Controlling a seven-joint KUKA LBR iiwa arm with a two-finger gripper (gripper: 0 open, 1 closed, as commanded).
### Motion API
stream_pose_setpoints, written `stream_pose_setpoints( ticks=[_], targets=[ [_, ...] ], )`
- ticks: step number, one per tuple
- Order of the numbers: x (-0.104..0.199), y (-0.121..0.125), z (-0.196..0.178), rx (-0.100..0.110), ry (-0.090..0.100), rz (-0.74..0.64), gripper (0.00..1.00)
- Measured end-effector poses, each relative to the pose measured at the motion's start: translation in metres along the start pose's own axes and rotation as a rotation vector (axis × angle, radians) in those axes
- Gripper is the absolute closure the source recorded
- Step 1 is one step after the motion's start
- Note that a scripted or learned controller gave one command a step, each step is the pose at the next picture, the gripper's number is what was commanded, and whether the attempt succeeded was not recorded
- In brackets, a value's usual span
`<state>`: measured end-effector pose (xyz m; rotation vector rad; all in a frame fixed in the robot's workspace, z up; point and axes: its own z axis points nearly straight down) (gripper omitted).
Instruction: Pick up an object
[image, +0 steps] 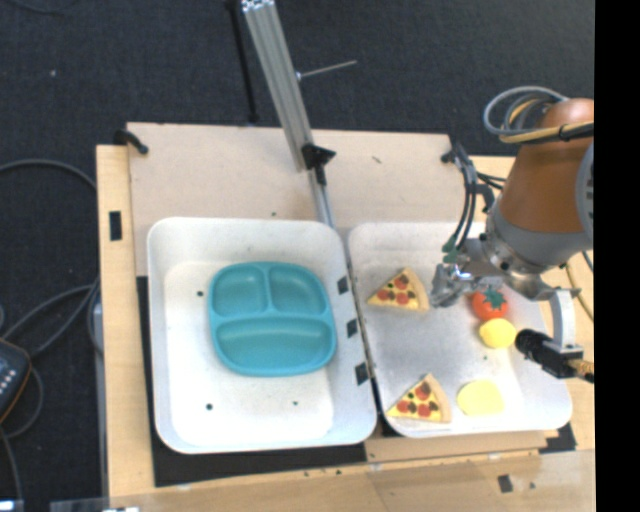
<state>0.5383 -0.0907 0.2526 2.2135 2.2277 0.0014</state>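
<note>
The red tomato toy (489, 305) lies near the right bin's (440, 240) right edge, the end effector (452, 283) just left of it, finger state unclear. Open floor spans the bin's middle; a teal plate (270, 318) fills the left bin (170, 250).

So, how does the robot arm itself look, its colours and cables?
The arm has a broad orange band over a grey wrist section. Thin dark cables run down beside it, and a pale hose loops on top. The tool is small, metallic grey.
</note>
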Motion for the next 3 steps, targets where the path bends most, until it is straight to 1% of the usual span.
stream_pose_setpoints(
  ticks=[1, 2, 3],
  targets=[
    [0.054, -0.002, 0.013, 0.001, 0.001, -0.001, 1.0],
    [0.099, -0.002, 0.006, -0.002, 0.002, -0.002, 1.0],
    [0.154, 0.0, 0.0, 0.0, 0.002, -0.003, 1.0]
  ],
)
